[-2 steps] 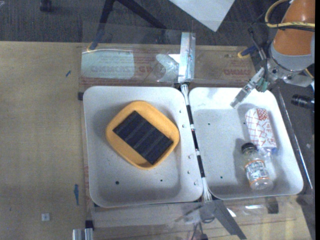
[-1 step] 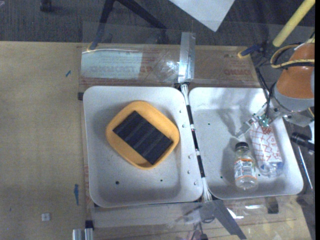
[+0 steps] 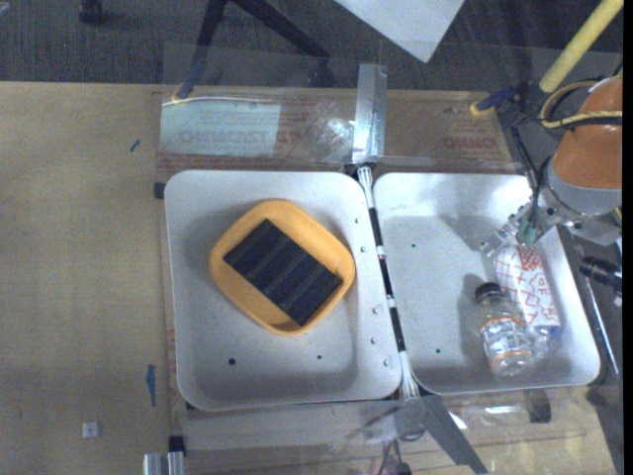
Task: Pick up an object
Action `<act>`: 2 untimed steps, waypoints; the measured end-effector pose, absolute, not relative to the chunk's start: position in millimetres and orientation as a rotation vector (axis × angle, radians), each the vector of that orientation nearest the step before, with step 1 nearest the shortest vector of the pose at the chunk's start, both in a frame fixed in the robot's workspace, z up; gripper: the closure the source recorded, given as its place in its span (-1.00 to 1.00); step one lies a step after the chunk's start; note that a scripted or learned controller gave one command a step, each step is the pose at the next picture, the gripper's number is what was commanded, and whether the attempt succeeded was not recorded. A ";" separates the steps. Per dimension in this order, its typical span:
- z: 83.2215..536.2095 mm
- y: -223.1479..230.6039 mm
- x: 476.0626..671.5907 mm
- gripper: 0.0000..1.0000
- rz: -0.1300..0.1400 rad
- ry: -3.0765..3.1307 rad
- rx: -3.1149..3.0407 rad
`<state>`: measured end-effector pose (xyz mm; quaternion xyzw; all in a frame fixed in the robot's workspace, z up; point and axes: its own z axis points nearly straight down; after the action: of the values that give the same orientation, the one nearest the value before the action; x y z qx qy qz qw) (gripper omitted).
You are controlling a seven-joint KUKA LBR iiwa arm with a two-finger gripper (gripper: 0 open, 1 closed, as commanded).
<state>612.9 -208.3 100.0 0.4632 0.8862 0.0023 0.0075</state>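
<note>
In the right bin (image 3: 435, 265) a clear plastic bottle (image 3: 506, 338) with a black cap lies on its side near the front right. A red-and-white patterned packet (image 3: 530, 283) lies against it, running toward the back. My gripper (image 3: 518, 230) hangs at the packet's far end, right above or touching it, below the arm's orange band (image 3: 591, 154). In the left bin (image 3: 198, 216) rests an orange-yellow rounded object (image 3: 282, 265) with a dark ribbed panel on top.
A metal divider post (image 3: 370, 117) stands behind the seam between the bins. Yellow and blue cables (image 3: 554, 97) trail at the back right. An office chair base (image 3: 213, 8) and a white sheet (image 3: 396, 3) lie beyond the bench.
</note>
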 end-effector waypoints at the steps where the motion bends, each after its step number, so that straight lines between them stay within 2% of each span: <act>1: 99.9 -208.3 612.8 -1.00 0.007 2.771 1.448; 2: 87.6 -170.2 666.4 -1.00 0.003 2.673 1.633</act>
<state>666.4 -170.2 87.6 0.5212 0.8534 0.0011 0.0048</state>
